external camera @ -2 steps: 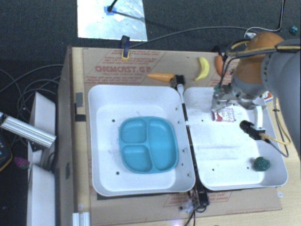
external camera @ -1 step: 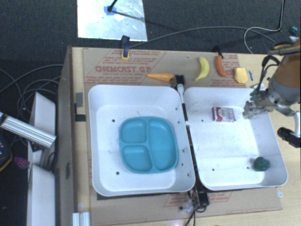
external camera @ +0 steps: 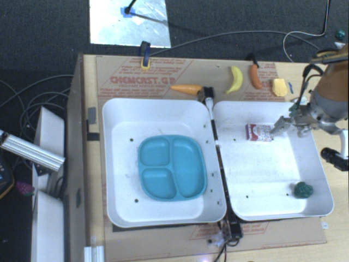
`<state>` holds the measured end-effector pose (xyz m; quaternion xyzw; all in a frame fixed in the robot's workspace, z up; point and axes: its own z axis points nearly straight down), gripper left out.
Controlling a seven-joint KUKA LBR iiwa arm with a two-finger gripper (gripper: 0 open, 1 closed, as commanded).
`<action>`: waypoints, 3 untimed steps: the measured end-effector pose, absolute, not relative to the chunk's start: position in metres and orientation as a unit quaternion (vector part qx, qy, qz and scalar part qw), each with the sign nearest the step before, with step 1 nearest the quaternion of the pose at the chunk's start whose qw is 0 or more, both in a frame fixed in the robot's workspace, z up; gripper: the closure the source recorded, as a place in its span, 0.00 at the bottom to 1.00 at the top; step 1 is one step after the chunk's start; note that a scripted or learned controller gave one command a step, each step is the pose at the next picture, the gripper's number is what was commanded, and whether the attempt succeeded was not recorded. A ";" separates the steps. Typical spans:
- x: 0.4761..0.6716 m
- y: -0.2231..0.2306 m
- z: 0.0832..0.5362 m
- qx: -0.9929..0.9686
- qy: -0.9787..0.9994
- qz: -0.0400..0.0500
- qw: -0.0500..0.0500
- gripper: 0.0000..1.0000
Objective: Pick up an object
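A small red-and-white packet [external camera: 258, 132] lies flat in the right bin's [external camera: 322, 201] far part — a dark green lump [external camera: 303, 190] sits in its near right corner.

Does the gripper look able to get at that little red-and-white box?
Probably yes. The gripper is right beside the box in the right bin, and nothing lies between them.
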<state>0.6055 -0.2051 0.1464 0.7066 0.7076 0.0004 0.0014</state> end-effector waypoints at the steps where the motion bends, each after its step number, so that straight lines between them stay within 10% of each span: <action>1: 0.669 -0.162 0.131 0.705 0.709 0.001 0.001 0.00; 2: 0.641 -0.143 0.095 0.706 0.708 0.001 0.003 0.00; 3: 0.643 -0.143 0.107 0.706 0.708 0.004 0.005 1.00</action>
